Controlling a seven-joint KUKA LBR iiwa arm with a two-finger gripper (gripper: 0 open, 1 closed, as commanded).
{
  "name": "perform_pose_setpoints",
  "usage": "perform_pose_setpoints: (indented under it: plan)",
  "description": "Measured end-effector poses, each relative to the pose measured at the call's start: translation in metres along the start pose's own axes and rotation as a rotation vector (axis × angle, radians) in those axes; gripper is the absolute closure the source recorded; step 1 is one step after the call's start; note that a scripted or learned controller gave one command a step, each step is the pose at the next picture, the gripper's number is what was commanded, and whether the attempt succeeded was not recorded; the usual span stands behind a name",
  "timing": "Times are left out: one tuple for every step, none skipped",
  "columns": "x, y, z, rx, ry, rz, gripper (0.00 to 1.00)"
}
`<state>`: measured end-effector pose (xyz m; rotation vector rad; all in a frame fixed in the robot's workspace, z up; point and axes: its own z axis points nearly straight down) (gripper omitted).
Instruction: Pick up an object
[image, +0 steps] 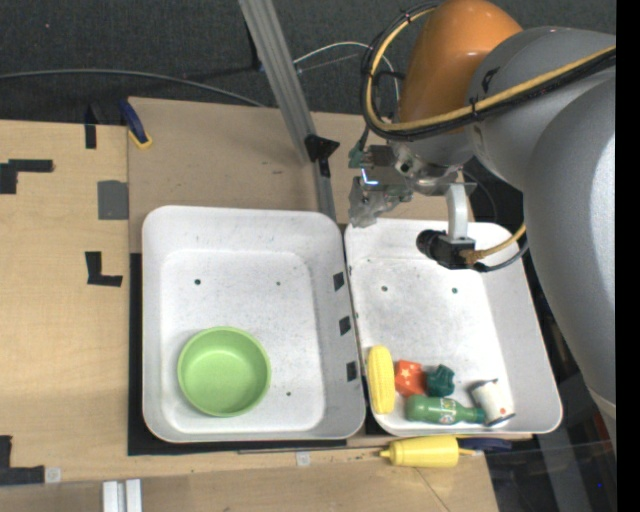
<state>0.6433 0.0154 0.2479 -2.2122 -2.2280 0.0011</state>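
Hanging above the far edge of the two bins, the end effector (372, 200) is sitting right over the seam where they meet, near the back left corner of the right bin (520, 330). Its tips are blurring into dark metal, so I cannot tell how they are set, and nothing is showing between them. The grey arm (560, 110) with its orange band (450, 55) is crowding the upper right, looming over the right bin's far rim.

Two white bins are lying side by side on the tan counter (60, 300), their inner rims touching. In the left bin (240, 250), one green bowl (224, 371) is sitting in the near left corner, leaving most of that floor open. In the right bin, five small things are clustering along the near edge: one yellow piece (380, 379) against the inner wall, one orange-red piece (408, 377) just beside it, one dark teal piece (440, 379), one green bottle (441, 409) lying on its side, and one white cup-like piece (491, 398) near the right corner. The middle and far part of that bin's floor is lying open. One yellow bottle (424, 452) is lying on the counter just outside the right bin's near rim.
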Motion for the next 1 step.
perform_pose_setpoints:
  plan:
    - [0.0436, 0.0061, 0.0038, 0.0, -0.001, 0.002, 1.0]
